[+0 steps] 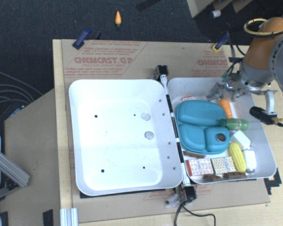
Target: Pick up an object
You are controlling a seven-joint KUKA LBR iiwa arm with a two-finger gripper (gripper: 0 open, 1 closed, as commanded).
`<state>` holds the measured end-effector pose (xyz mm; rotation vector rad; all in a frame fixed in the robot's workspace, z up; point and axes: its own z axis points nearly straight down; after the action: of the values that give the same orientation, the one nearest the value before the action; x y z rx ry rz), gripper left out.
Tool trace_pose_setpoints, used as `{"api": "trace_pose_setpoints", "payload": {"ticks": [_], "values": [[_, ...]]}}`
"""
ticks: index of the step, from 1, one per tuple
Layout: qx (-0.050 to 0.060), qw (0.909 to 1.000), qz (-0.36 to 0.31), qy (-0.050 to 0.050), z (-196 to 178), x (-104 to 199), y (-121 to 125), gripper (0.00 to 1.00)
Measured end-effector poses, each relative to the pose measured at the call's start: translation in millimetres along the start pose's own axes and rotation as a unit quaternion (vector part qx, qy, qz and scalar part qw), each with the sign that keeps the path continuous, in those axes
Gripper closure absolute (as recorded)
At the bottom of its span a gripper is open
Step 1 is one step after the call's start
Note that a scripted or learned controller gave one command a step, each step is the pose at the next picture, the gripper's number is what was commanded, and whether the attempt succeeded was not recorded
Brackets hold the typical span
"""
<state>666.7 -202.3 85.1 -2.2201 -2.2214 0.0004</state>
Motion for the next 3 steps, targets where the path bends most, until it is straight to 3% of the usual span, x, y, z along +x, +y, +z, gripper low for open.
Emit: {"api": "trace_pose_setpoints", "payload": {"ticks": [1, 2, 3], "values": [[-0.001, 1.0, 0.0, -0.001, -11, 0, 1, 1.0], [0.0, 1.0, 0.0, 0.001, -107, 99, -46, 1.0], [0.001, 1.0, 0.0, 0.0, -99, 194, -64, 1.0]]}}
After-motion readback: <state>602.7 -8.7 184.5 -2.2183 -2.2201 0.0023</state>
